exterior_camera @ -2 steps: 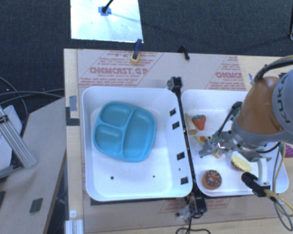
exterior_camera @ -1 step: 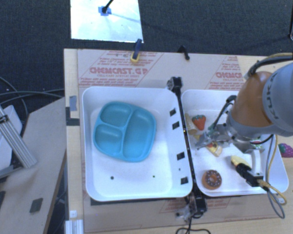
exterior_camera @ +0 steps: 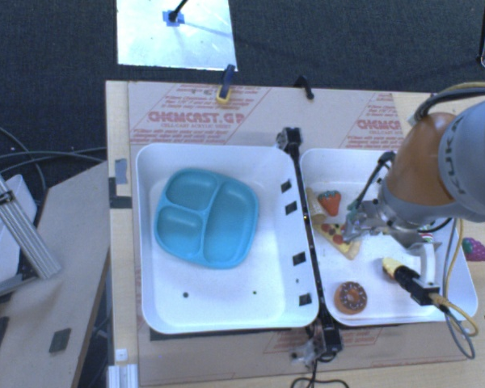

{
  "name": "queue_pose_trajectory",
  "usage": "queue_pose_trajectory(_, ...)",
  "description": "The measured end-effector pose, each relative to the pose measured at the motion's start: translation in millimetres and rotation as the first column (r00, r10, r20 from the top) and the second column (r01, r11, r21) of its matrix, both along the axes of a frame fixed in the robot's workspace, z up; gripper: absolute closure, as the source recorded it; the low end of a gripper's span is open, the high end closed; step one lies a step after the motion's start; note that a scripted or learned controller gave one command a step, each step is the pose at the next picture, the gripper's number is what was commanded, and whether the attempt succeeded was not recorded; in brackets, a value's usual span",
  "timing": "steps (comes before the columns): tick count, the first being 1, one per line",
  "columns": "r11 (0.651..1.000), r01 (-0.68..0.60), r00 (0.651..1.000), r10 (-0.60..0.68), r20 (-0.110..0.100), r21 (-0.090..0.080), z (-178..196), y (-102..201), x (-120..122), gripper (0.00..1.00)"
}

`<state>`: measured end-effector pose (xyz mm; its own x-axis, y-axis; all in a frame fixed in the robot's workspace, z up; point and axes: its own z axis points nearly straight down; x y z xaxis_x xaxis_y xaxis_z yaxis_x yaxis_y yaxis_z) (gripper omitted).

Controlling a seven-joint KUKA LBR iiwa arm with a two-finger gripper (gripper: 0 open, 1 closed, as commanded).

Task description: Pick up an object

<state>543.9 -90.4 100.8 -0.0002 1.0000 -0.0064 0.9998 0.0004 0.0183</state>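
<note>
In the right bin (exterior_camera: pixel 364 162) lie a toy strawberry (exterior_camera: pixel 330 203), a pizza slice (exterior_camera: pixel 337 237), a chocolate donut (exterior_camera: pixel 351 297) and a yellow piece (exterior_camera: pixel 390 265). My gripper (exterior_camera: pixel 352 223) reaches down from the right onto the pizza slice, just below the strawberry. The wrist hides its fingertips. Nothing is visibly lifted.
The left bin (exterior_camera: pixel 226 297) holds a blue divided plate (exterior_camera: pixel 206 217). A black divider (exterior_camera: pixel 301 233) with clips runs between the bins. A purple toy (exterior_camera: pixel 475 250) lies outside the right bin's right edge. Cables hang near the bin's front right corner (exterior_camera: pixel 457 318).
</note>
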Motion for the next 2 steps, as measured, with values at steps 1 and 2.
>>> queue_pose_trajectory(1, 1.000, -0.012, 1.000, 0.013, -0.010, 0.009, 88.4, 98.2, -3.8, 1.00)
queue_pose_trajectory(2, 1.000, 0.006, 1.000, -0.006, -0.010, 0.002, 142.4, 14.5, -1.1, 1.00)
